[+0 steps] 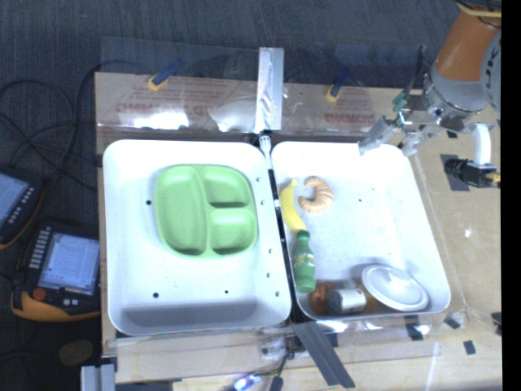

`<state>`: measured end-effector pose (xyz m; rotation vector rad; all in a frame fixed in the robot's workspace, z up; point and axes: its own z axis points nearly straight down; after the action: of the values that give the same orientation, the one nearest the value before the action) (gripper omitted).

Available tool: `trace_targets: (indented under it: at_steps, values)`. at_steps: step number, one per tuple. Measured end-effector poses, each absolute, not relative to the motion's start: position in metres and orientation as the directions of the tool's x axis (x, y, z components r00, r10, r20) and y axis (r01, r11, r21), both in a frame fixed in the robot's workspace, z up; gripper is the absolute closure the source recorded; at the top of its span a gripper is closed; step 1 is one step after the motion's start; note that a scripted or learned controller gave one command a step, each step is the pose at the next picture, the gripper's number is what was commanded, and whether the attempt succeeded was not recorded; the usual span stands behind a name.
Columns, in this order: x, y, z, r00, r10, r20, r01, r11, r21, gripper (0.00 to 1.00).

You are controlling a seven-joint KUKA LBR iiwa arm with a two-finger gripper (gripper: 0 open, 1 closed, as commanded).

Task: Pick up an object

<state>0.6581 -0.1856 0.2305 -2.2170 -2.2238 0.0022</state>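
Nearest the camera, along the front edge of the right white bin (419,210), sit a small brown bottle with a metallic cap (342,300) lying on its side and a round white and grey lid-like dish (395,287) just beside it. Behind them a green plastic bottle (304,259) lies lengthwise against the divider wall, and past that a yellow banana (286,206) lies along the same wall, with a tan ring-shaped pastry (316,194) just beside it. All of these are candidates for my pick, and all rest on the bin floor, well apart from me.

My grey arm with its orange band (466,47) comes in from the upper right corner of the view, bent downward toward the tabletop (476,243). My end effector (395,133) hangs over the far right corner of the right bin, tilted and pointing left toward the bin. Its fingers look spread apart, with nothing between them.

Over in the left white bin (122,218) a light green divided plastic tray (206,208) lies flat
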Motion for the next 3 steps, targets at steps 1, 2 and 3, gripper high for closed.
trace_targets:
  at_steps: [1,2,3]
  values:
    - [0.668,-0.116,0.126,0.222,0.975,-0.001,0.975,-0.222,-0.004,0.00]
    - [0.638,-0.099,0.089,0.244,0.970,-0.003,0.970,-0.244,0.008,0.00]
    - [0.639,-0.099,0.099,0.245,0.970,-0.002,0.970,-0.245,0.010,1.00]
